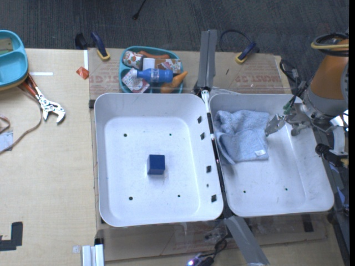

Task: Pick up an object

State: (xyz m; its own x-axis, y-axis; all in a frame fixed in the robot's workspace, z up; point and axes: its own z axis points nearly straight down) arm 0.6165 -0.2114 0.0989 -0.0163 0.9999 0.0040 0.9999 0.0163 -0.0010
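The jaws (pixel 275 125) sit at the right of the frame, over the right bin (pixel 288 204), low and close to its upper part. They look spread with nothing between them, though the metal tips are small here and I would not swear to it. Just to their left, near but apparently not touching, lies a crumpled grey-blue cloth (pixel 242 134), its long axis running from the bin's upper left corner down toward its middle. That cloth is the nearest thing to take, so the coming move looks like a short shift leftward and down. A blue block (pixel 156 164) rests in the middle of the left bin (pixel 111 204), well apart, across the divide between bins. Beyond them, on the tabletop (pixel 44 193), lies a wrench (pixel 47 107).
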